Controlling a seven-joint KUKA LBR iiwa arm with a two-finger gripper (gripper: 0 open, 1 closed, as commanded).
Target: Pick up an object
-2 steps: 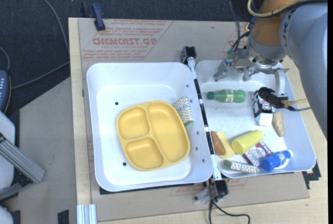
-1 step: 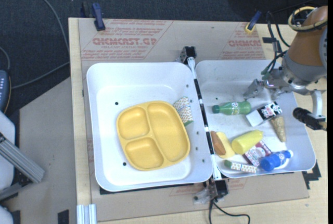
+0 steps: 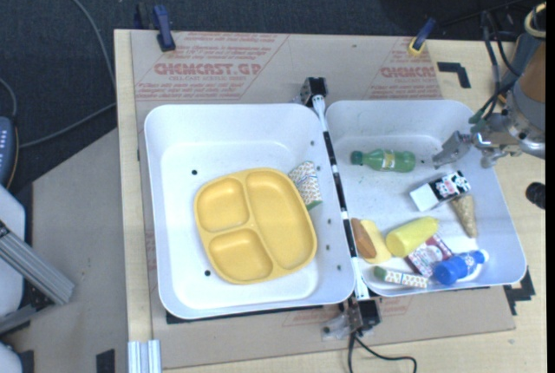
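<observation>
Camera view looked down on two shallow white bins set side by side on the bench. Nearest, along the right bin's (image 3: 512,224) near edge, lay a blue bottle (image 3: 457,267) at the near right corner, a red-and-white packet (image 3: 427,258) just beside it, and a flat printed wrapper (image 3: 401,278) toward the near left corner. Just beyond them sat a yellow toy block (image 3: 412,234) touching a hot-dog toy (image 3: 367,240) by the left wall. The left bin (image 3: 165,146) held a yellow divided plate (image 3: 254,224) across its middle, with a patterned paper cup (image 3: 305,181) tipped against the plate's far right rim. Farther in the right bin, an ice-cream cone toy (image 3: 466,212) lay near the right wall, touching a black-and-white carton (image 3: 440,190). A green bottle (image 3: 384,160) lay on its side toward the far left. The gripper (image 3: 475,147) hung over the bin's far right edge, fingers spread apart with nothing between them, well clear of the carton.
</observation>
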